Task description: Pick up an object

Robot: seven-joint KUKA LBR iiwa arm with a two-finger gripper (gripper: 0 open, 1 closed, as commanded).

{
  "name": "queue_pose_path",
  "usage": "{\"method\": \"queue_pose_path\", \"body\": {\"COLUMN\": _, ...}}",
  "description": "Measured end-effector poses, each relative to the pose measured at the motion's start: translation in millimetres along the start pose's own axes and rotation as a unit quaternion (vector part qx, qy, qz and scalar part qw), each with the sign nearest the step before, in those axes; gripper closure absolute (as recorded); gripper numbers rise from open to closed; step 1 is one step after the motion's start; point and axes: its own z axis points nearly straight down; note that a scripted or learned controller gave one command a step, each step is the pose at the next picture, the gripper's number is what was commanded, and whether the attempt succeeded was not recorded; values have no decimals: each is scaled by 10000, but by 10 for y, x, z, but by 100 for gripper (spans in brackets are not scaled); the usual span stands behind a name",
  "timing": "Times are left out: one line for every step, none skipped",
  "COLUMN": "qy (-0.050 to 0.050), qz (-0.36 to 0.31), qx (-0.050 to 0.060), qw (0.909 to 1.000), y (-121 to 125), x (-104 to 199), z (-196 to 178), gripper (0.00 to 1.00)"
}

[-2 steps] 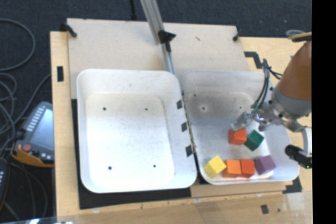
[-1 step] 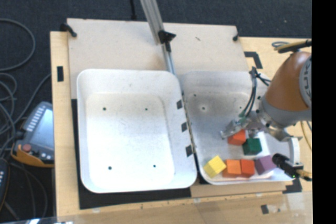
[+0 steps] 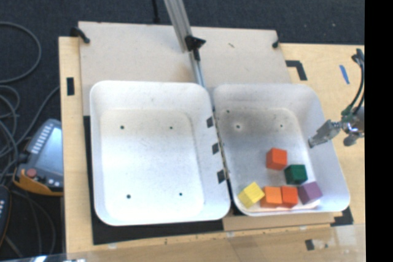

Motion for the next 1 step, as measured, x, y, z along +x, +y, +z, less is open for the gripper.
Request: {"method": "queue_pose_path", "body": {"qy": 15, "qz": -37, "qx": 16, "qw": 10000, "y": 286, "x": 280, "z": -398, "gripper": 0}}
